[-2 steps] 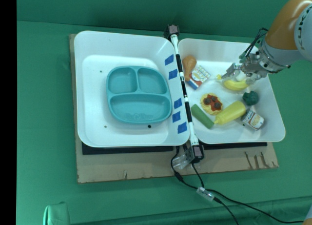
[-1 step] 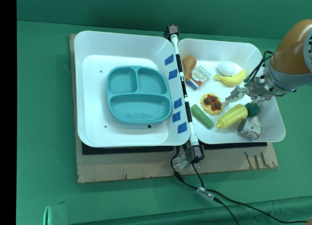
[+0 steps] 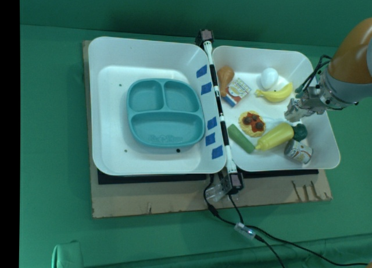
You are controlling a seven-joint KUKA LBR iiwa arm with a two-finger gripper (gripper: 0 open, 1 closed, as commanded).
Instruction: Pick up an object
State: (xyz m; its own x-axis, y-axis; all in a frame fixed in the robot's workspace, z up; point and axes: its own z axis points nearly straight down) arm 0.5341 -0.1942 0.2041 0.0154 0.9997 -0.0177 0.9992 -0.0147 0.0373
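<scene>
cables run along the green floor at the near edge and climb to a small clear-and-black fitting at the near end of the divider; their far ends are cut off by the frame bottom. a pale green object at the bottom left is cropped, identity unclear. cardboard sheet lies under both bins, its near strip exposed.

right bin, near part: a small can lies on its side, label too small to read. just beyond it a yellow bottle lies tilted, its dark green cap toward the arm. a green cylinder, maybe a cucumber, lies near the divider beside the bottle. a small pizza-like disc with red spots sits just behind the bottle and cylinder.

gripper sits over the right bin's right side, just above the bottle's cap end, apart from the banana. it is seen from above and its fingertips blur into the metal body, so i cannot tell whether the jaws are apart or together. nothing is visibly held. the grey wrist and orange band are cut off at the right edge.

farther back: a banana, a white egg-like ball touching it, a small printed box with unreadable print, and a brown drumstick-like piece.

left bin holds 1 teal plate with 3 compartments. the divider carries 4 blue tape patches.
</scene>
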